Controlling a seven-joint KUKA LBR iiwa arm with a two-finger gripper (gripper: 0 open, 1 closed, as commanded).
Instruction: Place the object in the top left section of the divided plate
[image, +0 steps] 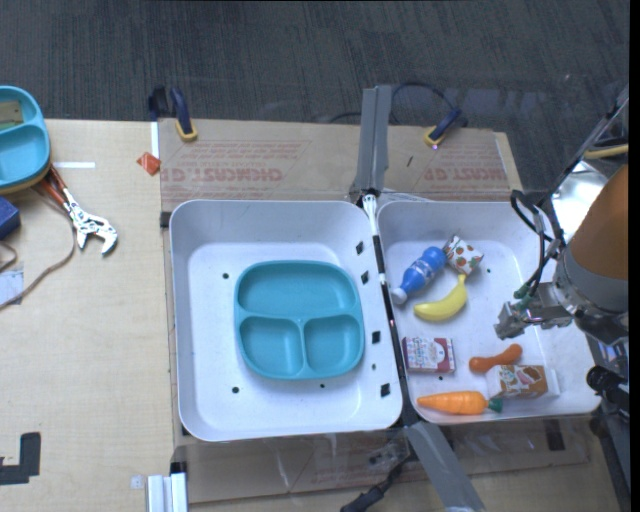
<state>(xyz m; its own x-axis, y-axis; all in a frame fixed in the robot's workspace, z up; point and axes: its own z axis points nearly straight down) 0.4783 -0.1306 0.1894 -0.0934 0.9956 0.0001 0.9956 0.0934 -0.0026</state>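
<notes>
1 teal divided plate (299, 318), 1 banana (443, 303), 1 carrot (452, 403)

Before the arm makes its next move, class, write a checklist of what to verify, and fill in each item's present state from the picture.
1. Plate lies flat in the left bin: ok.
2. Plate sections hold nothing: ok.
3. Objects wait in the right bin, such as the banana and carrot: ok.
4. Claw holds an object: not ok, nothing seen in it.
5. Claw is over the right bin: ok.
6. Which object is meant: cannot tell.
</notes>
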